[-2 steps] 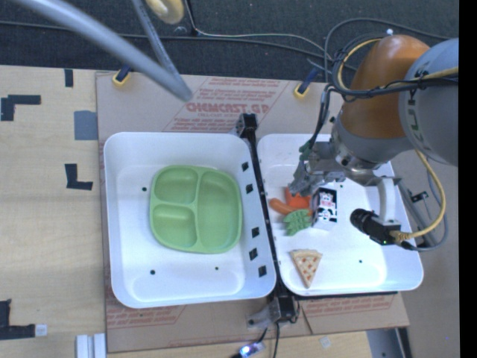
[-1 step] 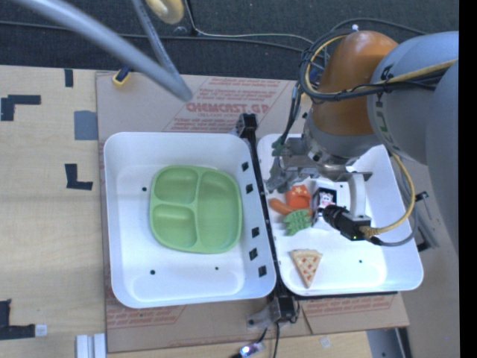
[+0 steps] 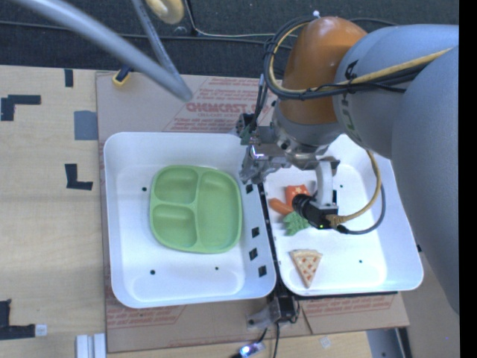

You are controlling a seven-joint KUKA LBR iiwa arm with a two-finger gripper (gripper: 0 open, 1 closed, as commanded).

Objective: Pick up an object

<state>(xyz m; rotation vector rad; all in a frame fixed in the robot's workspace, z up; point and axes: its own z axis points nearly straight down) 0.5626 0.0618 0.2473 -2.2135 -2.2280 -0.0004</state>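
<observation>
My gripper (image 3: 252, 170) hangs low over the left edge of the right bin (image 3: 387, 267), close to the divider between the two bins. Just to its right lie an orange carrot piece (image 3: 276, 205), a red-orange item (image 3: 296, 192) and a green leafy piece (image 3: 295, 223). A pizza slice (image 3: 305, 265) lies nearer the bin's front. The arm's orange band and grey body cover the back of this bin. I see nothing held in the gripper.
A green divided plate (image 3: 196, 207) sits in the middle of the left bin (image 3: 127, 274). Both bins rest on a cardboard sheet (image 3: 216, 99). A grey pole (image 3: 112, 39) slants across the upper left.
</observation>
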